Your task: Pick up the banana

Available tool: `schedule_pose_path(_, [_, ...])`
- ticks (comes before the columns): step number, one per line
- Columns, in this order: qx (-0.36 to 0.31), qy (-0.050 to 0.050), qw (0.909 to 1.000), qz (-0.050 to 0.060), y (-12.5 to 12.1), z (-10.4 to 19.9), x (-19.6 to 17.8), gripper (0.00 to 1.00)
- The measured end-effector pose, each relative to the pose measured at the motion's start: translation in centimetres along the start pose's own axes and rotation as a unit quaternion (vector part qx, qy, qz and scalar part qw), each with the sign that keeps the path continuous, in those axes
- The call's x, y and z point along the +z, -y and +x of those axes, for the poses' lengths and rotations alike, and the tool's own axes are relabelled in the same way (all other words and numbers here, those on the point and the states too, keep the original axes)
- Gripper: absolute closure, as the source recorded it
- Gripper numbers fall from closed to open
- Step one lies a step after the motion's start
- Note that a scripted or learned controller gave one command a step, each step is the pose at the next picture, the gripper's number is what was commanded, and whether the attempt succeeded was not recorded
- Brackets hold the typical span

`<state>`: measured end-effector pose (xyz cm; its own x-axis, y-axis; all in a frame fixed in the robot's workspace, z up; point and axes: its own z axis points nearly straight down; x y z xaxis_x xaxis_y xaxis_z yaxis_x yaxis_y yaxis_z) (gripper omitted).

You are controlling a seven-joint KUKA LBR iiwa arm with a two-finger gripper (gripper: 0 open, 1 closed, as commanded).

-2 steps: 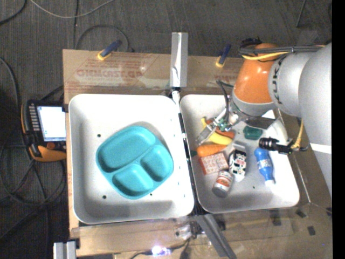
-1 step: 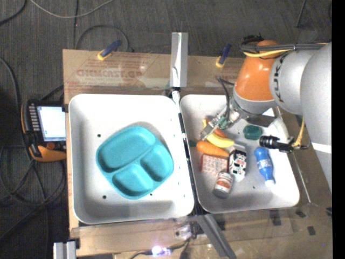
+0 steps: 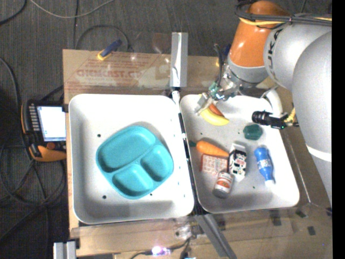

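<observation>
Arm: we see a smooth grey shell with a glossy orange band above the wrist, leaning in over the far edge of the right bin.
Right bin: a shallow white tray of hard, slick plastic with rounded corners; we judge that anything nudged here would slide.
Left bin: the same white tray, holding a turquoise divided plate of smooth moulded plastic.
Banana: a short yellow crescent, waxy-looking, lying near the far left corner of the right bin, with a reddish patch at its upper edge.
Carrot: a tapered orange piece, just nearer than the banana, close to the bin's left wall.
Blue bottle: a small cylinder lying toward the bin's right side.
Gripper: its pale fingers sit right at the banana's far left end; we cannot tell whether they are spread or closed, nor whether the fruit lies between them.
Risk: we think a pinch so near the tip may slip off the curved skin, or tilt the banana out and push it against the bin wall.
</observation>
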<state>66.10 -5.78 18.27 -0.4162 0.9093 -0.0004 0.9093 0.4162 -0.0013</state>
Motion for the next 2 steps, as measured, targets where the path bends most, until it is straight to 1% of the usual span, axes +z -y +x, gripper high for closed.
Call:
schedule_pose_path(1, [0.0,0.0,1.0,0.001,0.0,0.0,-0.7,1.0])
schedule_pose_path(2, [-0.041,0.001,0.9992,0.0,1.6,1.1,-10.1,1.0])
